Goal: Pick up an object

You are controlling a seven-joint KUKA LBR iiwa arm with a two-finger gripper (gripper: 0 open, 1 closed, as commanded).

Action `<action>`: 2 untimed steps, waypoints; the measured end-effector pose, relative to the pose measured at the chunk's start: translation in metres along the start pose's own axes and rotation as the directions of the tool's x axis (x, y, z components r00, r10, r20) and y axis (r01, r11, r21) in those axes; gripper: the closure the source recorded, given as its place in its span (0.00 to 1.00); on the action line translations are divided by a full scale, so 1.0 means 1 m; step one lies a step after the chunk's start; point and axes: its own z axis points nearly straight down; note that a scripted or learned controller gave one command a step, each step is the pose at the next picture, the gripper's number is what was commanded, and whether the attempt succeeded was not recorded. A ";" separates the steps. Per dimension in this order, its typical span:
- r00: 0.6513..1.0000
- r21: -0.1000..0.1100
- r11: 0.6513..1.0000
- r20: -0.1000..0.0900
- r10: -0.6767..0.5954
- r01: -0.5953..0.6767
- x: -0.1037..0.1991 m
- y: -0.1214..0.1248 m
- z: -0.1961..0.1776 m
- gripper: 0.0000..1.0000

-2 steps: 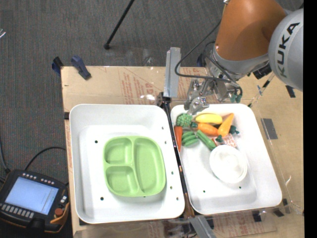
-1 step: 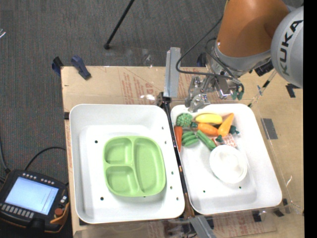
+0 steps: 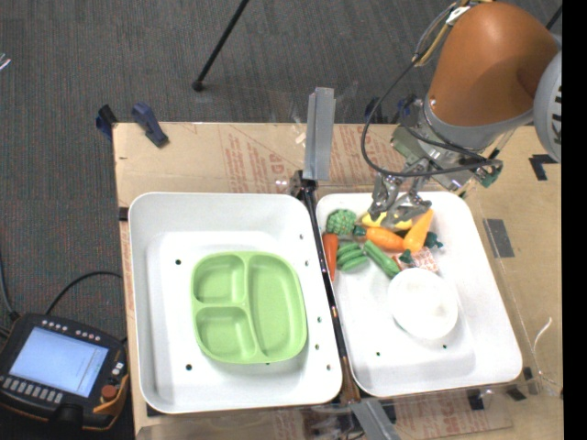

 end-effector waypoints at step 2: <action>0.995 0.003 0.995 0.009 -0.100 0.100 -0.027 0.027 -0.026 1.00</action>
